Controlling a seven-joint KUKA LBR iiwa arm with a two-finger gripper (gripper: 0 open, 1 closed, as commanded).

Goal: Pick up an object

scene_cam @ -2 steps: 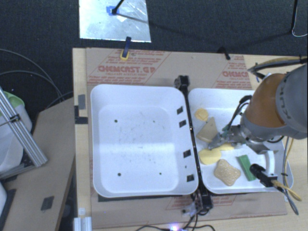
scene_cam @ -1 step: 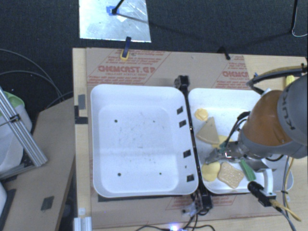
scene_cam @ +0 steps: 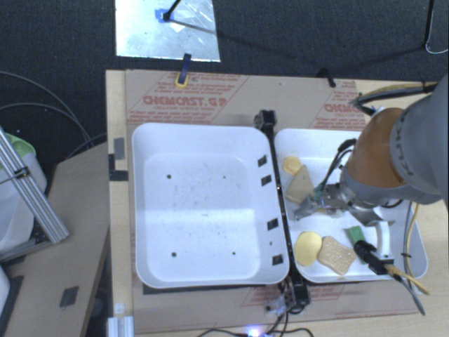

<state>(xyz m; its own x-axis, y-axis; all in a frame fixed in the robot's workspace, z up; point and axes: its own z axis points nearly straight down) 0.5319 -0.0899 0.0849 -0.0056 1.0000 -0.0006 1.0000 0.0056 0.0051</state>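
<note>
**Two bins, pincer low in the right one**

Two white bins sit side by side on the surface [scene_cam: 231, 93]. The grey arm [scene_cam: 414, 146] reaches into the right bin [scene_cam: 316, 140], and its pincer [scene_cam: 304, 208] hangs low just beside the bottom edge of a tan wedge [scene_cam: 301, 184]. Whether they touch is unclear, and I cannot tell if the pincer is open or closed. A small yellow lump [scene_cam: 291, 165] lies just above the wedge. Nearer the front edge lie a yellow disc [scene_cam: 308, 248], a tan cracker [scene_cam: 337, 256] touching it, and a green piece [scene_cam: 353, 234]. The left bin [scene_cam: 196, 209] shows only specks.
</note>
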